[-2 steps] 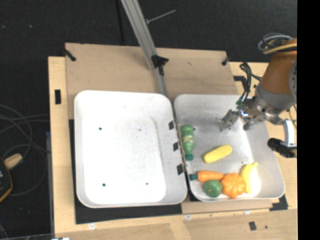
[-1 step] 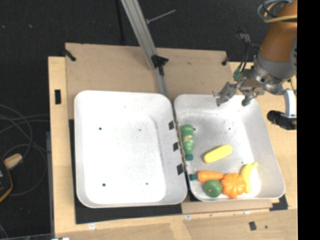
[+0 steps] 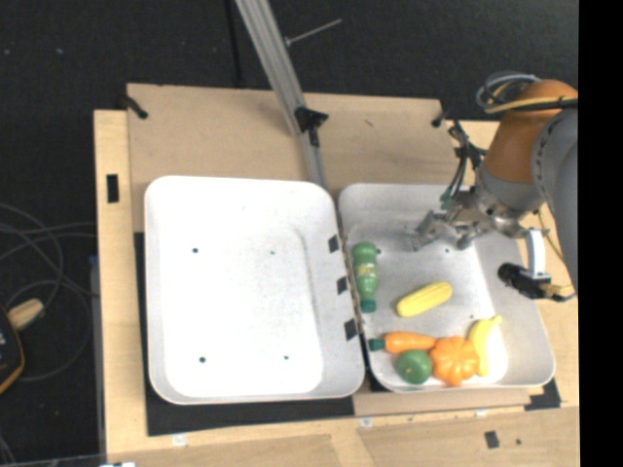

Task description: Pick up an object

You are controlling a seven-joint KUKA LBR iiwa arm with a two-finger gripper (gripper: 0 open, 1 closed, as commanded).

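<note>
The right bin (image 3: pixel 389 212) holds several toy foods. A green bottle (image 3: pixel 365 272) lies along its left wall and a yellow corn cob (image 3: pixel 424 299) rests in the middle. Along the front wall lie an orange carrot (image 3: pixel 409 341), a green round fruit (image 3: pixel 414 366), an orange pepper (image 3: pixel 456 358) and a yellow banana (image 3: pixel 485 343). My gripper (image 3: pixel 443 235) hangs over the bin's far part, behind the corn cob and apart from it. Its fingers are spread open with nothing between them.
The left bin (image 3: pixel 234 290) sits beside the right one, sharing a middle edge with black clips. A slanted metal pole (image 3: pixel 277 66) rises behind the bins. The grey arm with its orange band (image 3: pixel 521 144) comes in from the right.
</note>
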